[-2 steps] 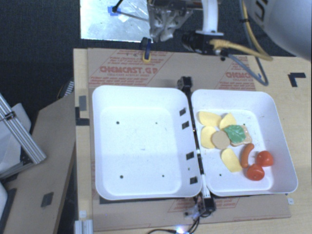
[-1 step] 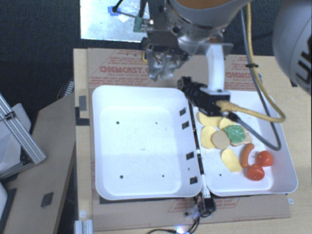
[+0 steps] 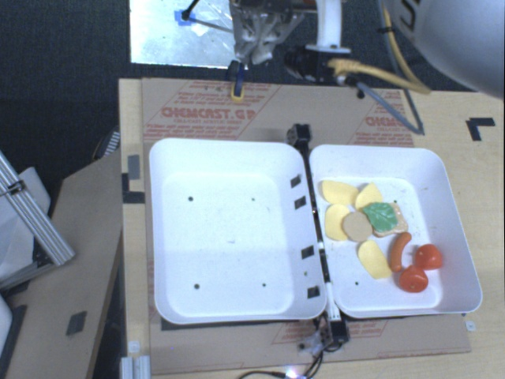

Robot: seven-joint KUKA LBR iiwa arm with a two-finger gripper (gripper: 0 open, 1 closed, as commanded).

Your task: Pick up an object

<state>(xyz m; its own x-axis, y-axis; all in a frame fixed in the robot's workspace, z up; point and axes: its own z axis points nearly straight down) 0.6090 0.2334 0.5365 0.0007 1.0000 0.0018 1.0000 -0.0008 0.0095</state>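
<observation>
Your gripper point(image 3: 259, 52) hangs at about twelve o'clock in the view, above the far edge of the bench and well apart from both bins. Its tips are blurred against the bright patch behind them, so you cannot tell from here how it is set, and nothing can be seen held in it. Just below it, at its seven o'clock, a small blue and yellow piece point(image 3: 236, 81) stands on the brown board point(image 3: 207, 110) that bears red lettering. The grey arm point(image 3: 442, 22) fills the one to two o'clock corner, with a yellow cable point(image 3: 375, 72) running from it toward the gripper. Moving outward, the left bin point(image 3: 229, 235) sits at the middle of the view, its white floor marked by a few small dark dots. The right bin point(image 3: 442, 180) lies at three to four o'clock of the left one, the two touching along a dark hinge strip point(image 3: 314, 235). Your objects to pick are all in the right bin: three yellow slices point(image 3: 338, 191) clustered at its middle, a tan round piece point(image 3: 357, 227) resting among them, a green piece on a tan slab point(image 3: 384, 219) just beside it at three o'clock, then an orange sausage point(image 3: 400, 249) and two red tomatoes point(image 3: 420, 267) at the bin's five o'clock corner, the sausage touching the nearer tomato.
</observation>
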